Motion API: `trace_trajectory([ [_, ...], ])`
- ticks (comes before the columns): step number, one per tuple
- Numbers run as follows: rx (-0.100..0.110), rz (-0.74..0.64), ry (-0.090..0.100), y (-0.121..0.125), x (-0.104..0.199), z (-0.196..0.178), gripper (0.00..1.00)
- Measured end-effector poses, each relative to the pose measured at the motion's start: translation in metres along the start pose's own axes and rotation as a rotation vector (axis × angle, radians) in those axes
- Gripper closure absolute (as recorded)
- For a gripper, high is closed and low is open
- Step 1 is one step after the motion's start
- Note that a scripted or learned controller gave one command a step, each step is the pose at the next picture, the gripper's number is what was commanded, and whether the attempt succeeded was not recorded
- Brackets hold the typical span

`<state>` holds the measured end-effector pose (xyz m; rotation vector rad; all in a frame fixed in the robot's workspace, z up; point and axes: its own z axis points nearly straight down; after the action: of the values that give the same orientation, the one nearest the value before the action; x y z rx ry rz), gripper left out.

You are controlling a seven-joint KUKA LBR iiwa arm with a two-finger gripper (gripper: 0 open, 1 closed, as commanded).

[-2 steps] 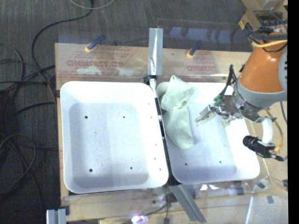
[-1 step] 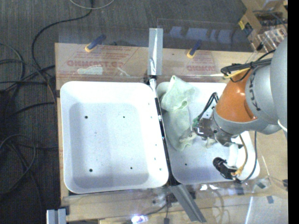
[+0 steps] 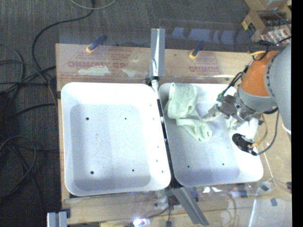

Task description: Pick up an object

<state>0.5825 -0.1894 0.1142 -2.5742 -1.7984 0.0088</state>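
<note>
Wooden bench (image 3: 118,60), two white bins (image 3: 113,136), dark carpet (image 3: 28,22), loose cables (image 3: 19,103)

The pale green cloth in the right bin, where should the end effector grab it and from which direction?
Probably from straight above, on the bunched fold near the middle of the pale green cloth. It lies crumpled and flat on the floor of the right bin, so a raised wrinkle gives something to pinch; the thin lower tail may slip.

Bench (image 3: 71,63) with two bins (image 3: 113,136)
</note>
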Motion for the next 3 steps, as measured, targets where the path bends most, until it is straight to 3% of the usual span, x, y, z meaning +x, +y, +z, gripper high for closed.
trace_trajectory([
  [1, 0.0, 0.072, -0.001, 0.0, -0.002, -0.085, 0.0],
  [2, 0.002, 0.202, 0.0, 0.025, 0.045, -0.048, 0.0],
  [3, 0.001, 0.036, -0.001, -0.007, 0.037, -0.06, 0.0],
])
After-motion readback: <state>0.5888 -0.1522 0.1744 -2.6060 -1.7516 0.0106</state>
